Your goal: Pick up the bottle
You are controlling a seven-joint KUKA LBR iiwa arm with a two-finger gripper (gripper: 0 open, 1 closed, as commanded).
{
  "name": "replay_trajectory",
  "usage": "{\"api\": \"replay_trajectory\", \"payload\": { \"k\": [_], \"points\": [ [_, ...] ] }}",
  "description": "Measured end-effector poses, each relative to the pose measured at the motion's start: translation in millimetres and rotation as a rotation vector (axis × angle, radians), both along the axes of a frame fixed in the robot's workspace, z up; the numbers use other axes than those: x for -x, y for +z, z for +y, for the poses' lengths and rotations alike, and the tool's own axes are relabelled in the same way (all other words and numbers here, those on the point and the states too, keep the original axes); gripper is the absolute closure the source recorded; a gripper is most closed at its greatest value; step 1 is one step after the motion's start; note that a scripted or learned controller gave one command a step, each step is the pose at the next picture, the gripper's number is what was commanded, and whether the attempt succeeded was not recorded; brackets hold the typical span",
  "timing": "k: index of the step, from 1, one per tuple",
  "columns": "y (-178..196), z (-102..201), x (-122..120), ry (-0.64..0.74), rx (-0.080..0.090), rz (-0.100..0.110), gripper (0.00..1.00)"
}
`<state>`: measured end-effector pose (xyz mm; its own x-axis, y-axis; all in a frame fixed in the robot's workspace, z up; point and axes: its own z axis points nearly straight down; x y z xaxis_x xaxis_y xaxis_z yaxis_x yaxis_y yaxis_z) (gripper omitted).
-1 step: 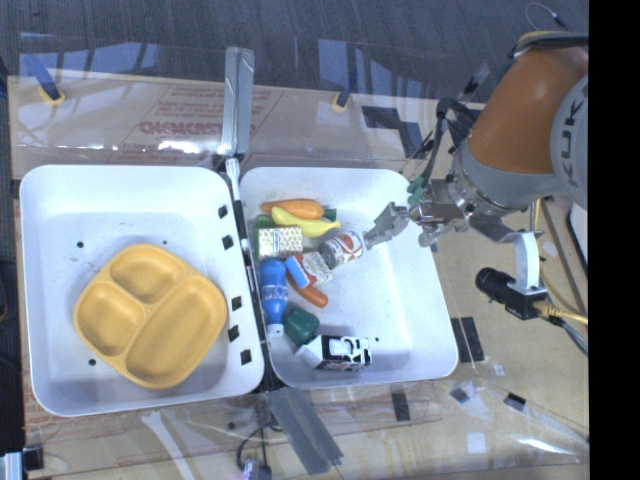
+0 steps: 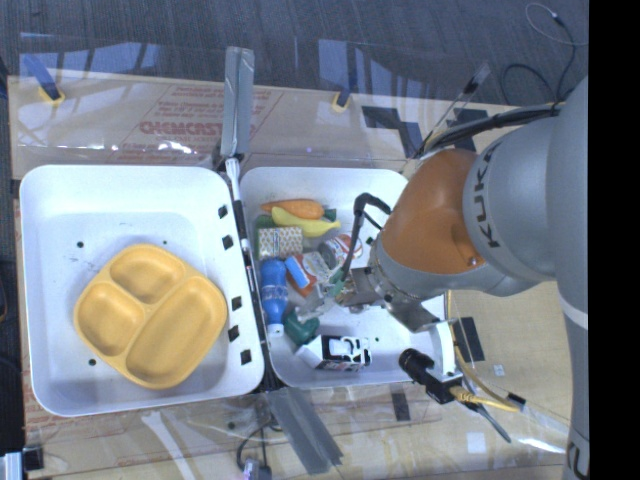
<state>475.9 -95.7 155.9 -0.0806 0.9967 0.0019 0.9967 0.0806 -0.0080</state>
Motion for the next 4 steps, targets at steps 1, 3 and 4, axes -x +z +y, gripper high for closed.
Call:
{"api": "replay_trajectory", "payload": {
  "k": [1, 3, 4],
  "points": [
    [33, 67, -54, -0.036, 0.002, -0.001, 0.0],
    [-46, -4, -39, 0.021, 0.007, -0.01, 0.0],
    [-40, -2, -38, 0.029, 0.003, -0.001, 1.0]
  ]
}}
